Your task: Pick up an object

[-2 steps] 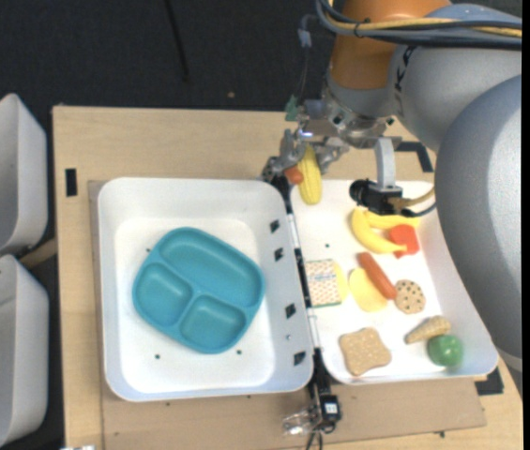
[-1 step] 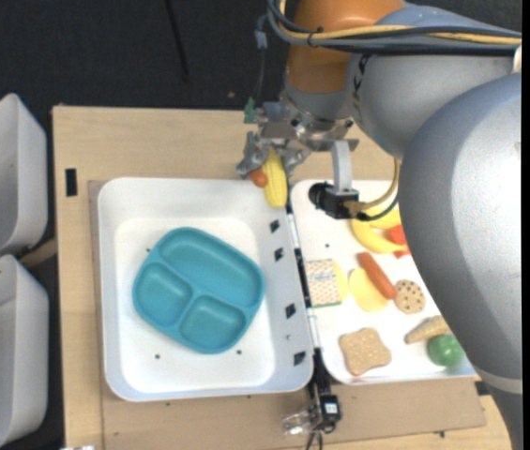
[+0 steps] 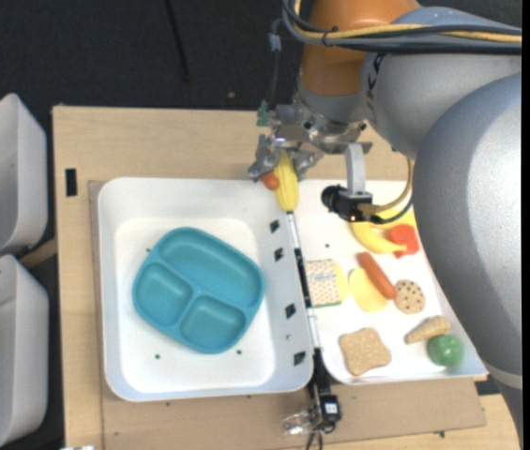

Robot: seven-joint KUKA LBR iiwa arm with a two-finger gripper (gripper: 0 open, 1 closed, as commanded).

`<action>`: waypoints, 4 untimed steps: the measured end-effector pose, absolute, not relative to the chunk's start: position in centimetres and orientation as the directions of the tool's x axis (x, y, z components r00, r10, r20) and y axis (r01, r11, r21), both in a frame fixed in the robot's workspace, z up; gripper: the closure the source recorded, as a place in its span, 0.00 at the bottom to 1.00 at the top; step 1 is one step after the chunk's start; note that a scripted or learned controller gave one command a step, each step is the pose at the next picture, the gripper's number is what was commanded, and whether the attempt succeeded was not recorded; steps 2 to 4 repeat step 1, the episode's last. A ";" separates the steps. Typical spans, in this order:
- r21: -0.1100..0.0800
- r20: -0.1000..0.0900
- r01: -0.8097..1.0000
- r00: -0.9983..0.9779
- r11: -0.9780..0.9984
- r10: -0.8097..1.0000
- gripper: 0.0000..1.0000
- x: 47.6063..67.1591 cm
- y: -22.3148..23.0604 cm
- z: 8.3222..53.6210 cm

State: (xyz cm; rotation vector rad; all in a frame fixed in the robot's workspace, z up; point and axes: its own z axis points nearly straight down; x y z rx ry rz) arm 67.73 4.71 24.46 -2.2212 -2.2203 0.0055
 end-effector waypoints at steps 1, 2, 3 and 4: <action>-0.005 -0.002 1.000 -0.001 0.001 1.000 1.00 68.2 5.4 23.2; -0.005 -0.002 1.000 -0.001 0.001 1.000 1.00 68.2 5.4 23.2; -0.005 -0.002 1.000 -0.001 0.001 1.000 1.00 68.2 5.4 23.2; -0.005 -0.002 1.000 -0.001 0.001 1.000 1.00 68.2 5.4 23.2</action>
